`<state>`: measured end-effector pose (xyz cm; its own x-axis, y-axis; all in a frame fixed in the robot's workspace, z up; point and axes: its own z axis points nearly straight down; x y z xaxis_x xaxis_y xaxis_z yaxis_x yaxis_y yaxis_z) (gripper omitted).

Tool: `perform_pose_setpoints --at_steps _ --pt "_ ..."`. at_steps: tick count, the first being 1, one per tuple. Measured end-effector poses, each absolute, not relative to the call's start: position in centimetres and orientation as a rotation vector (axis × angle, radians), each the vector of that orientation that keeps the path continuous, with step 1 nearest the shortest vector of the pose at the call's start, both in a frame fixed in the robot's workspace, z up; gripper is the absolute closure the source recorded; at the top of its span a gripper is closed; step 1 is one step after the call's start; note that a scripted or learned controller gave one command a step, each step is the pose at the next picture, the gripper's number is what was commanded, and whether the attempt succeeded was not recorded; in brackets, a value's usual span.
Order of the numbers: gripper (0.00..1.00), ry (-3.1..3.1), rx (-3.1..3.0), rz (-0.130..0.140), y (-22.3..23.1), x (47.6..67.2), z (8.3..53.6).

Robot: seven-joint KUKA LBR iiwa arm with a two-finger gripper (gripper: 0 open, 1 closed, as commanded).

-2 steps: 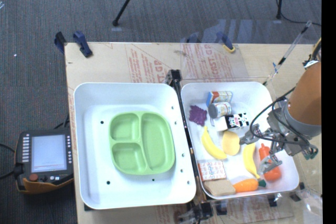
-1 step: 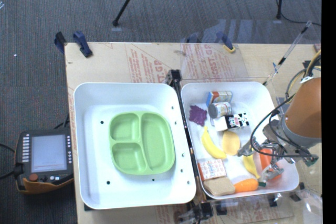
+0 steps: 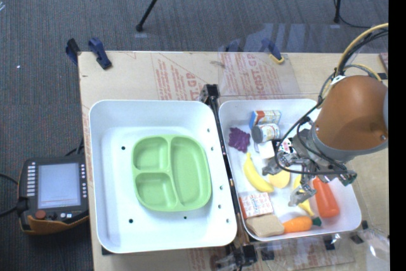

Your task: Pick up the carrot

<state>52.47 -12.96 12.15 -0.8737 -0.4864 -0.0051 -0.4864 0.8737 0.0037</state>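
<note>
In the right bin (image 3: 352,218), the claw (image 3: 306,190) hangs low over the clutter with its fingers slightly spread and nothing pinched between them, just above the carrot (image 3: 298,224), which lies near the bin's front edge beside a slice of bread (image 3: 265,225) and a banana (image 3: 257,176).

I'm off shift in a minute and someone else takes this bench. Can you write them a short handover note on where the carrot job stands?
Gripper: low in the right bin, among the toy food; whether it grips anything cannot be made out.
Carrot: lying near the right bin's front edge, beside the bread slice, just in front of the gripper.
Done: arm is in the right bin, close to the carrot.
Left: grasp the carrot and lift it; it lies on the bin floor, not yet picked up.
</note>
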Motion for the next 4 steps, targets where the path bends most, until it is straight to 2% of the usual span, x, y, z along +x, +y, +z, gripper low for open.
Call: perform_pose_setpoints --at_steps 1,2,3,4 --pt "0.00 3.040 -0.798 0.005 -19.6 50.0 8.6" --pt "0.00 3.091 -0.544 0.007 -11.1 53.8 8.7" --pt "0.00 3.142 0.124 0.003 -10.9 52.5 8.7" --pt "0.00 3.122 0.224 -0.001 -10.9 48.0 24.5"
